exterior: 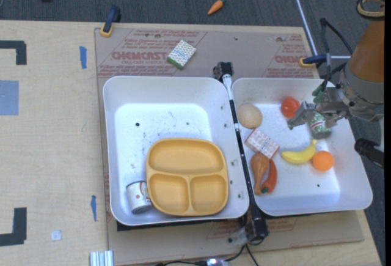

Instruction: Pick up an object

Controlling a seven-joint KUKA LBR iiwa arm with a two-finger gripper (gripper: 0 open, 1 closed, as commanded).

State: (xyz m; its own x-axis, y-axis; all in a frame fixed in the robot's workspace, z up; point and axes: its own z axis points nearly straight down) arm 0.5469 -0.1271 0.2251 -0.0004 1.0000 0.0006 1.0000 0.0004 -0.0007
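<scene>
Beige bench (49,155) under two white bins. Over right bin (351,194), at its two o'clock: gripper (316,117), fingers closed around a green-and-white object (319,125). Just beside, at ten o'clock, red tomato (289,106); toward six, banana (299,155) and orange (322,161). Far at nine, yellow divided plate (186,176) in left bin (119,136).

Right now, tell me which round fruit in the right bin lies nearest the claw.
The red tomato, just left of the claw. The orange ball sits further off, beside the banana; the beige ball lies against the bin's left wall.
</scene>
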